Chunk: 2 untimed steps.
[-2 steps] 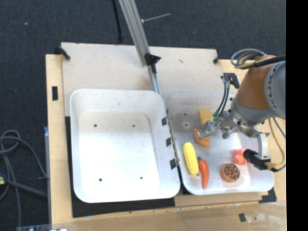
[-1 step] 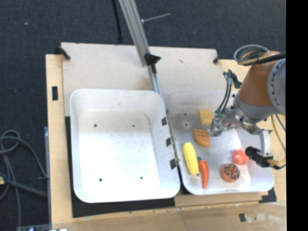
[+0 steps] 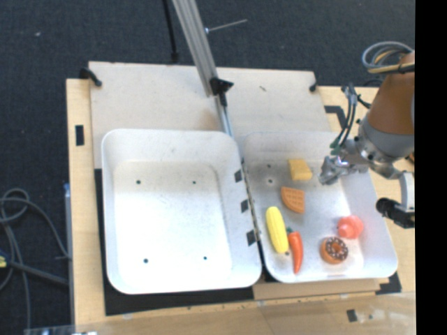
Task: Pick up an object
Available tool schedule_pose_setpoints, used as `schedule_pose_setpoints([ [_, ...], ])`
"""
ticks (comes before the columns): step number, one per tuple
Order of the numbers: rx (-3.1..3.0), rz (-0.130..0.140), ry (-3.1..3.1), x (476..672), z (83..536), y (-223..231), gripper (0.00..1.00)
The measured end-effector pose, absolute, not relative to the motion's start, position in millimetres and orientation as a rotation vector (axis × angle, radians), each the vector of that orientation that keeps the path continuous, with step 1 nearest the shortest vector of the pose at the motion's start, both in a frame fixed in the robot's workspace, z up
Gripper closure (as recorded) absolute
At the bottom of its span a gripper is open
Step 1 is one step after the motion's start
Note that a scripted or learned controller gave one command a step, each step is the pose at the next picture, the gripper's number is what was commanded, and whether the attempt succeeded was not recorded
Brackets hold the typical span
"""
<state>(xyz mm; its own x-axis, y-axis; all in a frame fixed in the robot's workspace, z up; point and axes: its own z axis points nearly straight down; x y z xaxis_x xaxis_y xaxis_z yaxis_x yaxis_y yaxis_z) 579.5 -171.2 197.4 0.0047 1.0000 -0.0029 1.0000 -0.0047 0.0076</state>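
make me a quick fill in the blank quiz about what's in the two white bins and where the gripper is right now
1. All the toy food lies in the ____ bin as the camera sees it.
2. The carrot lies right beside the yellow ____.
3. The gripper hangs nearest the pale yellow ____.
4. The chocolate-topped ____ sits just below the red tomato.

Missing words: right; corn; cheese block; donut.

Well to the left of the end effector (image 3: 331,171) you'll see the left bin (image 3: 174,208). A metal rail (image 3: 194,37) slants up beyond it, cables (image 3: 24,222) trail far left, off the tabletop (image 3: 167,93).
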Motion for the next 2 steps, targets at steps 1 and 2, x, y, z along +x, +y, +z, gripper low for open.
schedule_pose_setpoints([
  [1,2.214,0.005,2.219,581.0,245,-173,1.00],
  [2,2.213,0.004,2.228,581.8,253,-128,1.00],
])
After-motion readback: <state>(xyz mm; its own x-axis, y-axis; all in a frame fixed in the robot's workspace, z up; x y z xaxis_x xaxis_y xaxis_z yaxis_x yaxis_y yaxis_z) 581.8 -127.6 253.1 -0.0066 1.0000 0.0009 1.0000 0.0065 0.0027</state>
